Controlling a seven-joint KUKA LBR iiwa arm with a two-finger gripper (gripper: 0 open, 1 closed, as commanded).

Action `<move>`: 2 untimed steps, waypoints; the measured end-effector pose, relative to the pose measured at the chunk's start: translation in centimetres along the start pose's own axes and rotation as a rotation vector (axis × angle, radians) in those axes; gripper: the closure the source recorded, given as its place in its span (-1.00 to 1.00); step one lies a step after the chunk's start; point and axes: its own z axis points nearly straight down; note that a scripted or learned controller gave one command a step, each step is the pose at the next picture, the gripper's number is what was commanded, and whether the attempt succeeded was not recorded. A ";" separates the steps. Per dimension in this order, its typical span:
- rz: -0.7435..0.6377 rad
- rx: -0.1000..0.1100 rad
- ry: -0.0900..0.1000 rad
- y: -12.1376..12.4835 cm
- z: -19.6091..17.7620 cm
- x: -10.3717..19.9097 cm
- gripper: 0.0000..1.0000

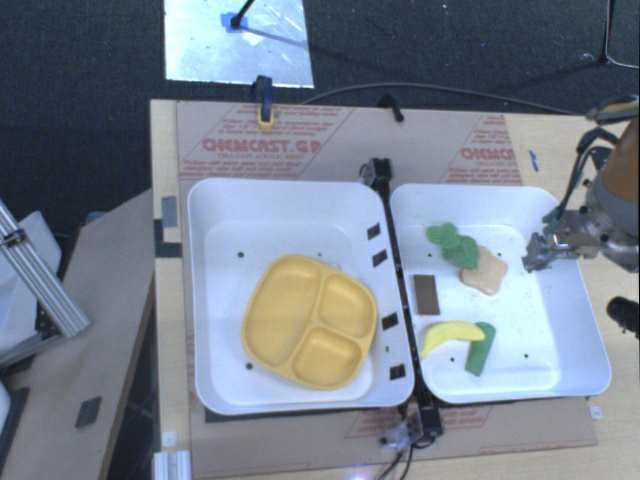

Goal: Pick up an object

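A clamp (264, 102) grips the board's (300, 138) far edge. Beyond it, a shiny plate (237, 28) lies on dark carpet (70, 58). An aluminium bar (38, 278) lies at left.

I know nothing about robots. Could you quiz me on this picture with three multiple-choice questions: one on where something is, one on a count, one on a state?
1. Where is the yellow divided plate?
A. left bin
B. right bin
C. on the floor

2. How many compartments does that plate have?
A. one
B. three
C. six

3. How does the plate lie?
A. upside down
B. standing on its edge
C. flat, open side up

Answers:
1 A: it rests in the left bin, while the toy banana and other small items lie in the right bin.
2 B: ridges split it into three hollows.
3 C: its hollows face the camera.
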 end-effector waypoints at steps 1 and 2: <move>0.000 0.000 0.000 0.2 -5.4 -0.1 1.00; -0.004 0.006 0.003 1.9 -3.7 5.5 1.00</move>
